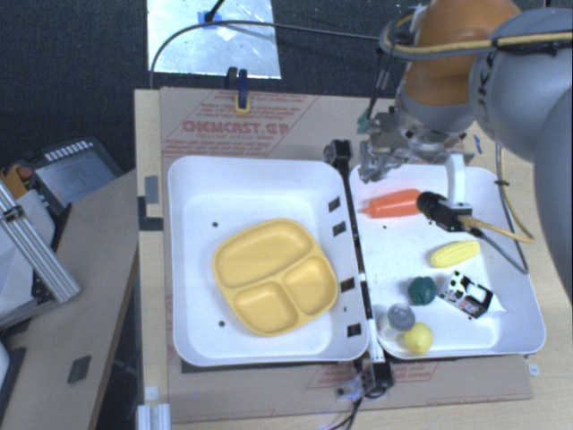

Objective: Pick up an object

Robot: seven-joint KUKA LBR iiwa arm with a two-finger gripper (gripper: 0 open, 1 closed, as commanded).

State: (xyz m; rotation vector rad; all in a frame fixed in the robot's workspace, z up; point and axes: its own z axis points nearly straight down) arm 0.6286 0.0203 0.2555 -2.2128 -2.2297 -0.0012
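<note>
The end effector [383, 167] hangs low by the orange plastic carrot [392, 204], likely to grab it. I cannot tell its state.

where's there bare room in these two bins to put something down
Left bin: bare floor all around the yellow divided tray, widest along the far wall and the left side. Right bin: an open patch mid-floor between the carrot, corn and green ball. The near end is crowded, and the gripper hangs over the far corner.
</note>
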